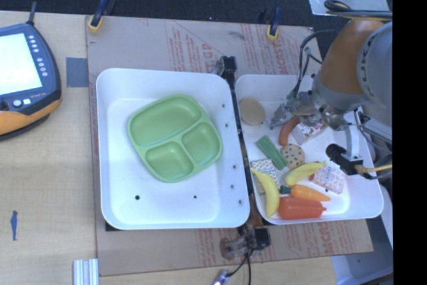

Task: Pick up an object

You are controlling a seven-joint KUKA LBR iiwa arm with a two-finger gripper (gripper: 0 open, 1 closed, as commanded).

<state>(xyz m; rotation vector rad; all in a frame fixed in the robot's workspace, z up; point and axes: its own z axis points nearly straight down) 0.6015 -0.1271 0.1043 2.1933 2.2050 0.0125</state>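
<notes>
The right bin (373, 207) holds several toy foods: a round tan bun (252, 111), an orange sausage (285, 132), a green block (268, 147), a chocolate-chip cookie (292, 155), two bananas (269, 190) (305, 172), a carrot (311, 193), a red pepper (300, 209) and a pink-white piece (330, 178). My gripper (294, 117) hangs low over the upper middle of this bin, just above the sausage and right of the bun. The wrist hides what lies directly under it.
The left bin (113, 203) carries a green divided plate (175, 137). A teach pendant (23, 77) lies on the bench at far left. Clamps (99, 13) (272, 22) pin the cardboard at the back. A black cable end (347, 158) sticks out over the right bin.
</notes>
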